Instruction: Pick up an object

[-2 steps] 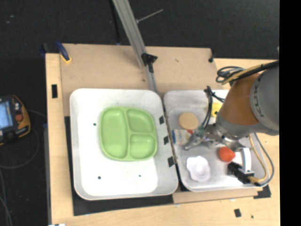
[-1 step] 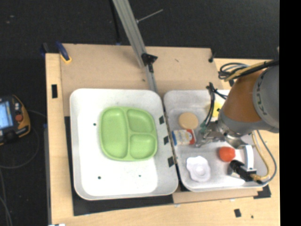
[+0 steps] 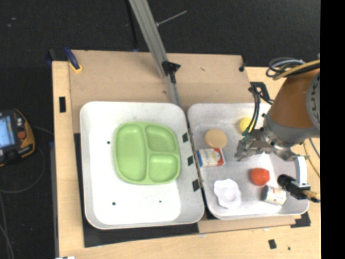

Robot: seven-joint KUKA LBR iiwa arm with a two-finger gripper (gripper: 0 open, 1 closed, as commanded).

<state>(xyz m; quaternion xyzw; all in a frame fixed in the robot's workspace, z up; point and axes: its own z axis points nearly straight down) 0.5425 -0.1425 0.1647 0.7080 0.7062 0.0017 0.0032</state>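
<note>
Tool (image 3: 243, 146) low in right bin (image 3: 237, 212), mid-bin, toward its back edge; grip state unreadable. Just left: tan disc (image 3: 216, 138), small carton (image 3: 211, 157). Yellow ball (image 3: 245, 124) behind tool. Red ball (image 3: 260, 176), white cup (image 3: 227, 193) toward front edge. Green tray (image 3: 146, 153) centred in left bin (image 3: 97, 198).
</note>
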